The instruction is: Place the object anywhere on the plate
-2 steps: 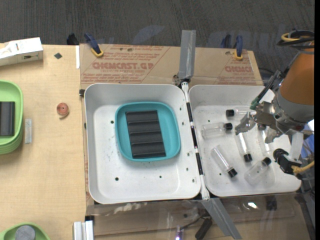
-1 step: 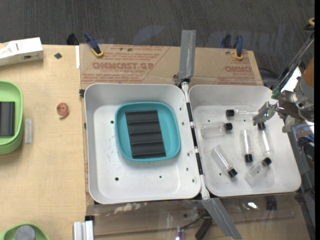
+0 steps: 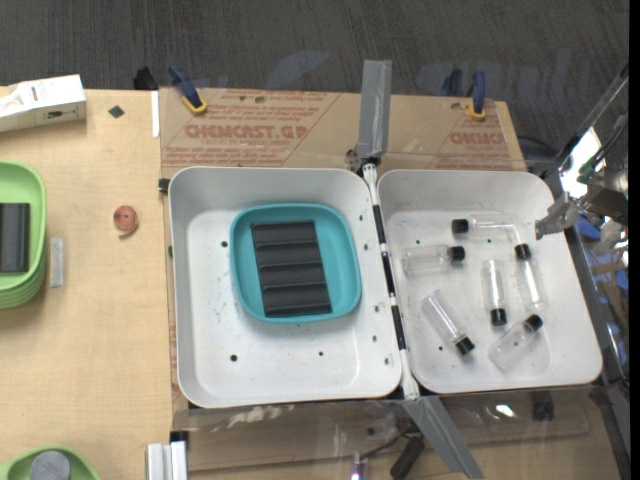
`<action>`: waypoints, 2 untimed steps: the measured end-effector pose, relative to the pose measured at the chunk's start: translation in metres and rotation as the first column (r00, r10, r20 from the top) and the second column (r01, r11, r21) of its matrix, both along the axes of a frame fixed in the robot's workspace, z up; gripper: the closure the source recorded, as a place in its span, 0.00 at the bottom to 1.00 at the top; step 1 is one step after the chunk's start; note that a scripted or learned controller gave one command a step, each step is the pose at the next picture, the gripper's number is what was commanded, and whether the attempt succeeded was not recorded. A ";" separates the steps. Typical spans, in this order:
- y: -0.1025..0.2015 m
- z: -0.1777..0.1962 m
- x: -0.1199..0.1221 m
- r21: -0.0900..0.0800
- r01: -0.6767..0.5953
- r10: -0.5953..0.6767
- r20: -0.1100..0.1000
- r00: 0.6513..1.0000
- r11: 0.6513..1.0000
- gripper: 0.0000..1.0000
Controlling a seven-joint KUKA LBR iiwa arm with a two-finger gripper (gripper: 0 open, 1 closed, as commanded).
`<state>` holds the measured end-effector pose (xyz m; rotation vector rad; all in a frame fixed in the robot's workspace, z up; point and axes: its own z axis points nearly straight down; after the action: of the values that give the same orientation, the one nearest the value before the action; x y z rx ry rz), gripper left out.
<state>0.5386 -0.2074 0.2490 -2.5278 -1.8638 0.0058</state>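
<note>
Here, the task's things, six clear plastic vials with black caps, lie loose on the floor of the right-hand shallow white bin [image 3: 560, 363]. One vial [image 3: 478, 227] lies at about twelve o'clock in that bin, another [image 3: 434, 259] at ten o'clock, and a pair [image 3: 494, 290] [image 3: 526, 271] stand nearly parallel near the centre and toward two o'clock. One vial [image 3: 447, 325] lies slanted at seven o'clock and the last [image 3: 518, 339] at five o'clock; none touches another as far as can be seen.

The teal rounded-square plate [image 3: 345, 268] sits in the middle of the left-hand shallow white bin [image 3: 200, 348], and a black ribbed rectangular block [image 3: 291, 267] rests on it.

The gripper [image 3: 556, 217] hangs at three o'clock of the right bin, over its upper right rim, blurred; whether it is apart or together cannot be told.

A brown cardboard sheet [image 3: 250, 128] lies beyond both bins at twelve o'clock.
</note>
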 end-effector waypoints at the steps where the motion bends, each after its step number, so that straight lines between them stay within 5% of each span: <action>1: -0.002 0.133 -0.016 0.000 0.094 -0.094 -0.001 0.996 0.996 0.00; 2: -0.007 0.192 -0.027 0.000 0.090 -0.090 0.000 0.996 0.996 0.00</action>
<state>0.5117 -0.2148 0.4405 -2.6089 -1.7486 0.0065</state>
